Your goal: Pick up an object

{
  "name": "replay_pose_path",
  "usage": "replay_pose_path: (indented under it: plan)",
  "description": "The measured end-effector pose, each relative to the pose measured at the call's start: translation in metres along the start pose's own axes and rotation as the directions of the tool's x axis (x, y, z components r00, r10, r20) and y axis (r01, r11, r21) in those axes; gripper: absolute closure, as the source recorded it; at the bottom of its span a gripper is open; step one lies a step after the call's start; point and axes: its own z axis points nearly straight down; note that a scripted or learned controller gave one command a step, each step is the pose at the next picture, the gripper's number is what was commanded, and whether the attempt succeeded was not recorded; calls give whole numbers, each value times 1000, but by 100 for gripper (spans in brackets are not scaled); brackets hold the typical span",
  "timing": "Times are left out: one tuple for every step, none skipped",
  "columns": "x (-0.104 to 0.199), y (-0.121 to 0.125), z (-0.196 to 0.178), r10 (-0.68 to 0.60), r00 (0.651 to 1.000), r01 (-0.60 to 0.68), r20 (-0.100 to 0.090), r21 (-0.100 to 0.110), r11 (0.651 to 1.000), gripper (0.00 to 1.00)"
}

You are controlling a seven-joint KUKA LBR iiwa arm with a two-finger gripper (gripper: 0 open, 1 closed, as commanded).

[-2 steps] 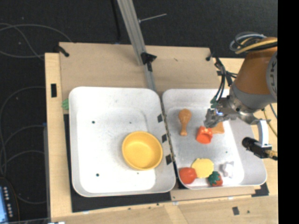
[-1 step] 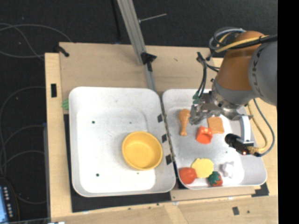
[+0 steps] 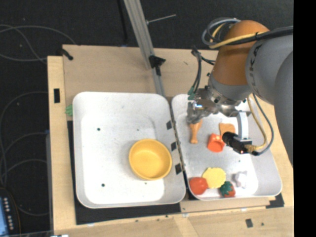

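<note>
Under the wrist, at the left end of the right bin (image 3: 269, 181), a tan drumstick-shaped piece (image 3: 195, 132) hangs or lies just below the gripper (image 3: 196, 116). Its upper end runs up into the shadow of the gripper, and I cannot tell whether it is gripped or merely beside it; how the fingers stand is hidden too.

It looks like moulded plastic: light, stiff, smooth, unlikely to break. The shaft is thin, so a grip across it leaves little margin, and the glossy surface may slip or swing if taken at one end. The better hold, I judge, is across the thicker part near the middle, closing at right angles to its length.

Other candidates lie in the same bin. An orange cup-like piece (image 3: 215, 142) sits just right of the drumstick, with a flatter orange piece (image 3: 226, 129) above it. Along the near wall a red ball (image 3: 198, 185), a yellow lump (image 3: 215, 177), a small green-and-red item (image 3: 227, 190) and a pale scrap (image 3: 240, 178) crowd together, touching or nearly so, which makes a clean pinch harder there. The round ones would tend to roll away.

The left bin (image 3: 98, 112) holds a yellow bowl (image 3: 150, 159), wide and rigid, best taken by its rim.
</note>
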Motion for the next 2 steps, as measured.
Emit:
replay_pose_path:
  plan:
    - [42, 14, -9, -4, 1000, 4, -1, -2, 1000, 100]
    - [97, 25, -1, -4, 1000, 4, 0, -1, 1000, 100]
